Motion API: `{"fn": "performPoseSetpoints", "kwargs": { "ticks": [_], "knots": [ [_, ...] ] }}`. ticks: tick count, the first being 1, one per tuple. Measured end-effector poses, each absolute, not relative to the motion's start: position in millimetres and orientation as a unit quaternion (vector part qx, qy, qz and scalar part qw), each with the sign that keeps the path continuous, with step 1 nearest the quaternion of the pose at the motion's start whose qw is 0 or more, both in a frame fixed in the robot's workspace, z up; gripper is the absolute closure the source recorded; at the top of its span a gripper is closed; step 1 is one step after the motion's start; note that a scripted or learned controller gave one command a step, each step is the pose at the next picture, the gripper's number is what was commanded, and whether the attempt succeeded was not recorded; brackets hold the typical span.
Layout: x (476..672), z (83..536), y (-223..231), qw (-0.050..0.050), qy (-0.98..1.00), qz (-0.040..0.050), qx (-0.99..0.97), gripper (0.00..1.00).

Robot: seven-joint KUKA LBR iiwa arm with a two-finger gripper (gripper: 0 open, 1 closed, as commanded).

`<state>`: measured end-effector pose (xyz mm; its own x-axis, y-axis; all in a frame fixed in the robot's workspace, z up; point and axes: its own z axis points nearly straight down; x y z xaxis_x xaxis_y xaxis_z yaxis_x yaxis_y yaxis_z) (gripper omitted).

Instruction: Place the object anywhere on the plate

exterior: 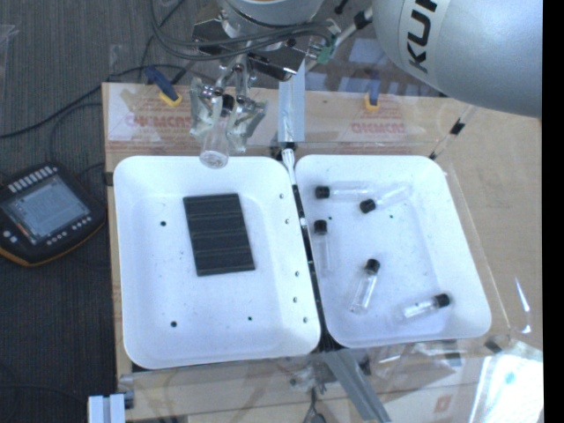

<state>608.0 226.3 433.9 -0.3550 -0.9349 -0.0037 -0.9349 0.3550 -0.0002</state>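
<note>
End effector (226,117) hangs over the far rim of the left bin (141,263), fingers closed on a clear vial (214,144) that hangs tilted, its round end lowest; the grip looks secure, though glare blurs the contact. Dark ribbed plate (218,233) lies flat mid-bin, nearer the camera. Good practice: carry the vial over the plate's centre, lower close, then release, since it may roll. Right bin (458,236) holds five black-capped vials (364,285). Wooden bench (493,148); pendant (40,211) on carpet at left.
</note>
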Motion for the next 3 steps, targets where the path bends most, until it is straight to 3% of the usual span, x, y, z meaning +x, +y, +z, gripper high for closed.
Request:
{"fn": "performPoseSetpoints", "kwargs": {
  "ticks": [1, 2, 3],
  "knots": [
    [647.7, 434, 224, 0.003, 0.637, 0.0021, -0.771, 1.0],
    [668.4, 425, 234, 0.003, 0.507, 0.0024, -0.862, 1.0],
    [667.9, 433, 235, 0.003, 0.227, 0.0022, -0.974, 1.0]
  ]
}}
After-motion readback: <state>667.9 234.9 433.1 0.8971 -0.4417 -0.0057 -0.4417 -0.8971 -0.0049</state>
